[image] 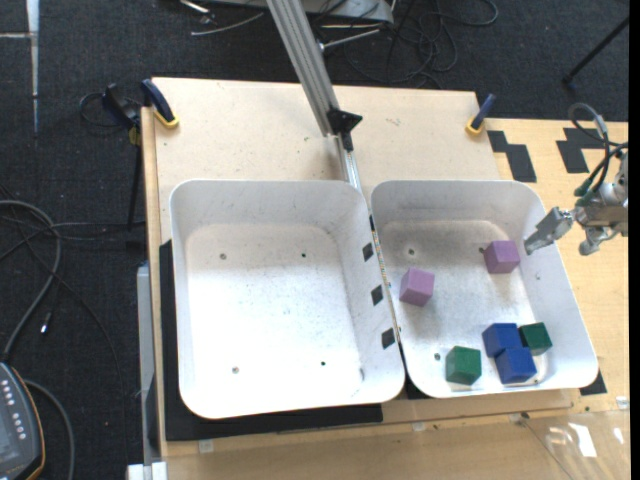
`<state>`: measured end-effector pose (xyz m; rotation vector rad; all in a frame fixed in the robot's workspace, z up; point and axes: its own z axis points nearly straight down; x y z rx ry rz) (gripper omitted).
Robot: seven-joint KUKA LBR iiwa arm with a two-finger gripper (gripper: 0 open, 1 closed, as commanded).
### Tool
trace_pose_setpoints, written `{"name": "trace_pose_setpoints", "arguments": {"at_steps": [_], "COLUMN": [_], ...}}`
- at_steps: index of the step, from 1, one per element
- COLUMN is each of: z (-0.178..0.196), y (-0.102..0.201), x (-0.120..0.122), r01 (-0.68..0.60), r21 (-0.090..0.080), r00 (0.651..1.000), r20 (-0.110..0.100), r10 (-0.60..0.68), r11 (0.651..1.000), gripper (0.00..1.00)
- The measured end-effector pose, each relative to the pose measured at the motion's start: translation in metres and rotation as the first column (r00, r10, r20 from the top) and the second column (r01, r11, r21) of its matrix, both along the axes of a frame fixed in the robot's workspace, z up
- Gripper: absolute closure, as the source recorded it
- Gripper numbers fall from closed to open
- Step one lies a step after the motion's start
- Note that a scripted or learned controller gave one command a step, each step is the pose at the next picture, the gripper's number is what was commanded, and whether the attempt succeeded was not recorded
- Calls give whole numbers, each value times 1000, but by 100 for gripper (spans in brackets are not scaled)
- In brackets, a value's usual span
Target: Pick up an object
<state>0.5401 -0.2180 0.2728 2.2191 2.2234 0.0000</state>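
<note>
Two bins are set side by side on the tabletop [260,128]. In the right bin [440,203], two blocks [417,286] are placed behind four others [510,350] clustered at its front right.

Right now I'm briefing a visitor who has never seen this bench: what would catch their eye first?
The coloured blocks in the right bin: two purple blocks, one near its middle and one toward the right wall, plus blue blocks flanked by two green cubes at the near edge. The gripper sits over the right rim, beside the second purple block. A long metal bar slants down from the top toward the bins.
</note>
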Motion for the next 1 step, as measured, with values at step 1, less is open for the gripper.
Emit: {"name": "trace_pose_setpoints", "arguments": {"at_steps": [1], "z": [-182], "y": [-4], "x": [121], "r01": [-3], "r21": [1], "r00": [1000], "r20": [-1], "r10": [3], "r11": [1000], "gripper": [0]}}
